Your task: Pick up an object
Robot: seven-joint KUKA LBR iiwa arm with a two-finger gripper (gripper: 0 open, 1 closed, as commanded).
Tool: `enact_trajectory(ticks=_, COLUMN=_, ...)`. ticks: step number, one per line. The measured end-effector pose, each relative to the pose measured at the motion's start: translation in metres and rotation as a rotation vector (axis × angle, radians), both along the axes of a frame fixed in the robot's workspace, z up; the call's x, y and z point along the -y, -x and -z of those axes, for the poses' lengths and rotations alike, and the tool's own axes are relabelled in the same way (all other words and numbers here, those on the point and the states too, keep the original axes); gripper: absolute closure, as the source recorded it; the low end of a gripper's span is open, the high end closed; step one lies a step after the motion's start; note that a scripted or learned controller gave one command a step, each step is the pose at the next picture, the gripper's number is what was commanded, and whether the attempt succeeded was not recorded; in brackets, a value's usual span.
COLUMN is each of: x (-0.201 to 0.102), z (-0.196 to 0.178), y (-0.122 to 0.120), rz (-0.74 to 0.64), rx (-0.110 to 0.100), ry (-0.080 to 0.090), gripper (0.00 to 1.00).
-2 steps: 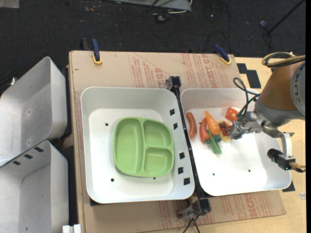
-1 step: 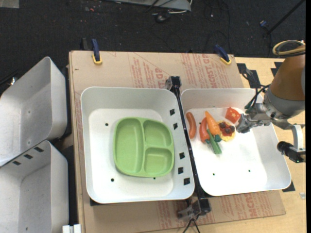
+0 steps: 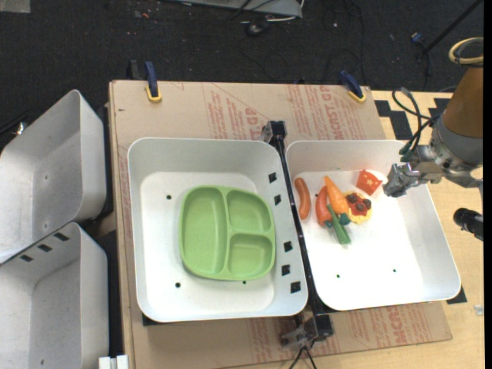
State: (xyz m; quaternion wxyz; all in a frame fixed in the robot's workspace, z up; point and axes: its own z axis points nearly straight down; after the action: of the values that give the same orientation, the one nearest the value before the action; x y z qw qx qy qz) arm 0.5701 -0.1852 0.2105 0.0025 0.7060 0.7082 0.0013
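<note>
One heap of small plastic toy foods (image 3: 338,204) is lying in the right white bin (image 3: 415,283).
The grey gripper (image 3: 398,180) is hanging just beside it; open or closed, I cannot tell. The orange toy carrot (image 3: 335,194) looks light, hard and slippery, so grabbing its middle seems best.

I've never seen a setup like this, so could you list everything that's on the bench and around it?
Bins: two, white, side by side on the bench.
Tray: one, green, three compartments, in the left bin.
Sausage: one, red-orange, right bin, near its left wall.
Carrot: one, orange, right bin, beside the sausage.
Red piece: one, right bin, near the gripper.
Toy pile: red, yellow and green bits, right bin, below the carrot.
Spare bins: two, white, left of the bench.
Clamps: two, blue-yellow, bench's far edge.
Gripper: one, grey, over the right bin's right side.
</note>
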Motion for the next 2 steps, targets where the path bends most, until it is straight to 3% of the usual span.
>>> enact_trajectory(ticks=1, x=0.000, z=-0.024, y=-0.001, rz=0.001, rx=-0.002, ry=0.000, gripper=1.00)
enact_trajectory(ticks=2, x=-0.054, z=-0.025, y=-0.012, rz=-0.005, rx=-0.004, ry=-0.003, gripper=1.00)
